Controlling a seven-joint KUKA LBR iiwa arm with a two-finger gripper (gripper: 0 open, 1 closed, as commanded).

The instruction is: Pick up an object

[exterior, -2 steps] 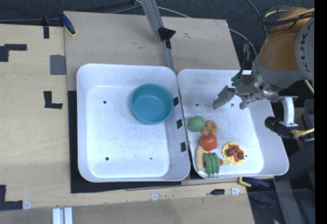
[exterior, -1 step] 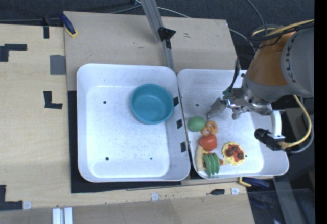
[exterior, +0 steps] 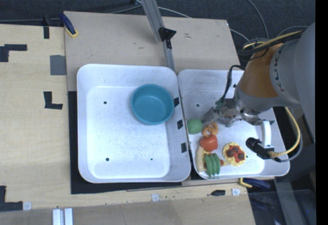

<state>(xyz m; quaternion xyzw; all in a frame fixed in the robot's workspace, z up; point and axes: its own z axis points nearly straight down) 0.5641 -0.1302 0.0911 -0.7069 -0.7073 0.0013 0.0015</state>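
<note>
My gripper (exterior: 215, 115) reaches down into the right bin (exterior: 205, 81), near its middle. Just below its tip lies a small orange toy (exterior: 209, 129), and a green ball (exterior: 194, 126) sits to the left of that. Further toward the front edge are a red tomato (exterior: 208, 142), a yellow banana (exterior: 199, 156), a green pepper (exterior: 212, 164) and a small pizza piece (exterior: 234, 154). From this slant I see nothing held in the gripper.
A blue bowl (exterior: 152, 104) stands in the upper middle of the left bin (exterior: 102, 131). A metal pole (exterior: 148, 1) slants down to the bins' shared wall. The grey arm (exterior: 271, 78) and its cables cover the right bin's right side.
</note>
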